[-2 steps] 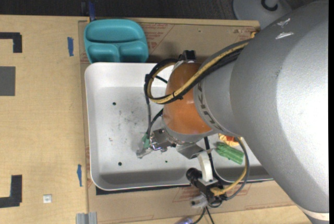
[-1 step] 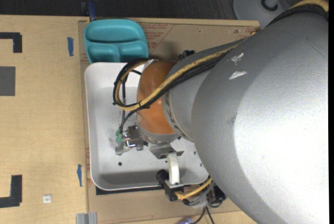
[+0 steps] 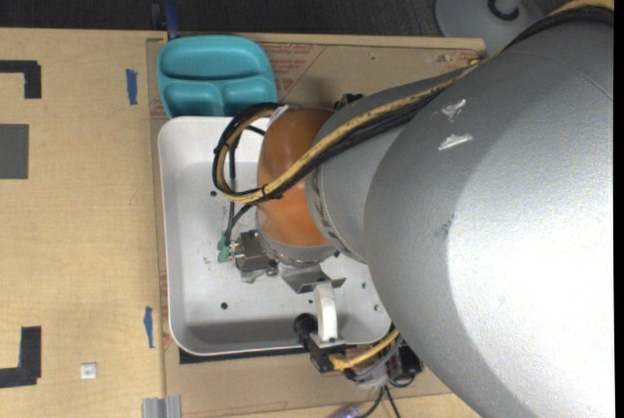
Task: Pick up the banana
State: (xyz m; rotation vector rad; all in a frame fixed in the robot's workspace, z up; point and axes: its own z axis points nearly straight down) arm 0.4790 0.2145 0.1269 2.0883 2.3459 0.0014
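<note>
One big grey arm reaches in from the right and takes up most of what I can see from up here. Its orange band sits over the middle of the white bin, with the wrist pointing down into it. Black and yellow cables loop out from the band over the bin's upper left part. Below the band, the grey metal of the gripper hangs close over the bin floor, with a small green piece at its left side. I cannot tell whether it is open or closed, as the wrist hides it. I cannot tell where the banana lies either, as the arm covers much of the bin. A teal tray touches the bin's far edge. Both rest on the brown bench.
</note>
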